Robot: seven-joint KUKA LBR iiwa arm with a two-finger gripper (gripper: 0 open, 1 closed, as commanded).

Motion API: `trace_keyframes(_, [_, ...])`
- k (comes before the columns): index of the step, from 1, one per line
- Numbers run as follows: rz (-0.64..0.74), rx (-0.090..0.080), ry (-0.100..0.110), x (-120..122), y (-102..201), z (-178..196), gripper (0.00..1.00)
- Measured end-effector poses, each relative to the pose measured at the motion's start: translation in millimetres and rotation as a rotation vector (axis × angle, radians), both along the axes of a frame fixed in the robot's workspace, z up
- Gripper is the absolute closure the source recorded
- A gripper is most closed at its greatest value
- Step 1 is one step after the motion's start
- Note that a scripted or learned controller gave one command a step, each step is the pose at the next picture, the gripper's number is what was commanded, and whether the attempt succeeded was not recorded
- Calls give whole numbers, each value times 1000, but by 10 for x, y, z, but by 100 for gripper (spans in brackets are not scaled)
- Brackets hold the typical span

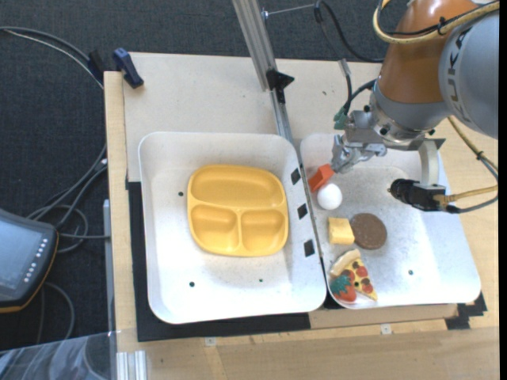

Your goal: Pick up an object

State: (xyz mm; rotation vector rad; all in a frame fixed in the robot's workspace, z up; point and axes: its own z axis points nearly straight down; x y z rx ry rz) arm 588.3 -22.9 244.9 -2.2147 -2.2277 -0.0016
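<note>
Grey arm; orange band; black cables

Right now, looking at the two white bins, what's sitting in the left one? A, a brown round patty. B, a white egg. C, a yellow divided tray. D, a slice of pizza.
C: the yellow divided tray lies alone in the left bin, while the pizza slice, white egg and brown patty all lie in the right bin.

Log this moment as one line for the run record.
tool: over right bin, above orange piece | egg, cheese, patty, pizza: in right bin | tray: left bin
</note>
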Motion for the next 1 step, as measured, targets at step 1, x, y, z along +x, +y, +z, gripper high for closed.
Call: trace_keyframes(1, [2, 2, -2, 198, 570, 59, 100])
